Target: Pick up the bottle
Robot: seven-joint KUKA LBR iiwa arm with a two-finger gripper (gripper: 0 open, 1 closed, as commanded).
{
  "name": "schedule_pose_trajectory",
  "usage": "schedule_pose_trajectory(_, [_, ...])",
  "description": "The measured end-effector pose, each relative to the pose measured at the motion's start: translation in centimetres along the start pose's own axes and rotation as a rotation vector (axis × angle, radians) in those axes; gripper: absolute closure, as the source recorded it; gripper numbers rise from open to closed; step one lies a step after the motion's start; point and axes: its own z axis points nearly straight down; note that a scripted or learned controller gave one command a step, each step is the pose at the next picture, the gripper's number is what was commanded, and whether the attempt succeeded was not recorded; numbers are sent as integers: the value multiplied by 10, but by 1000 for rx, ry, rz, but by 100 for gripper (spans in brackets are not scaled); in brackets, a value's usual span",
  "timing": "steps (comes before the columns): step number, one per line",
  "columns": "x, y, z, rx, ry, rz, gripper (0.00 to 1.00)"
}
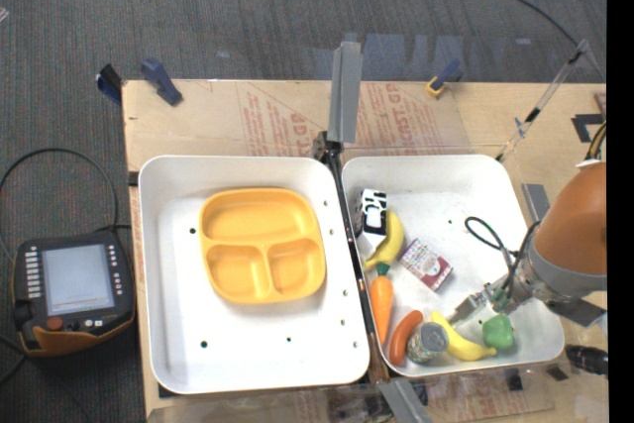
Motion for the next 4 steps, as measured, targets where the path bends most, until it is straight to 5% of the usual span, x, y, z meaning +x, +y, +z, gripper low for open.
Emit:
schedule_pose_trajectory(1, [0, 1, -8, 2, 3, 3, 100])
schedule_pose_trajectory(2, [1, 1, -8, 2, 3, 2, 0])
schedule_pose_trajectory(3, [-1, 37, 0, -1, -1, -145, 0])
schedule_pose_trajectory(4, [-19, -7, -1, -1, -1, -297, 0])
